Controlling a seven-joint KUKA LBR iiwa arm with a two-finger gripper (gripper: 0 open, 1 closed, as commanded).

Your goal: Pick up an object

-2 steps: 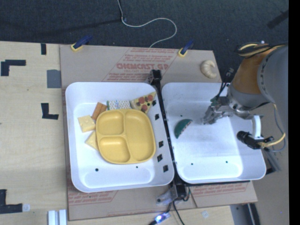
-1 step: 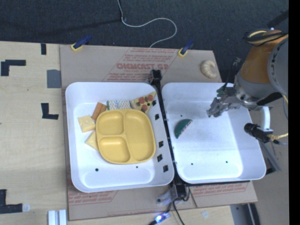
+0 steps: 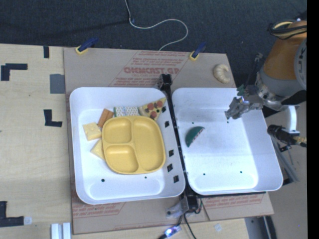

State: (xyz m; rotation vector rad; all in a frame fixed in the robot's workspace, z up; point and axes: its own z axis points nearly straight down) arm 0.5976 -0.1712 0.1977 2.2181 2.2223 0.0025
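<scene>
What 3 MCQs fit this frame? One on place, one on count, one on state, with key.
1. Where does the green wedge-shaped piece lie?
A. In the left bin, on the plate
B. In the right bin, near its left wall
C. On the cardboard outside both bins

2. How many compartments does the yellow plate have?
A. Two
B. Three
C. Five

3. How does the gripper stand relative to the green piece?
A. Apart from it, over the upper right part of the right bin
B. Pressed down onto it
C. Lifting it above the left bin

Key: 1 B, the piece rests on the right bin's floor close to the divider. 2 B, ridges split the plate into three wells. 3 A, bare white floor separates the gripper and the piece.
</scene>
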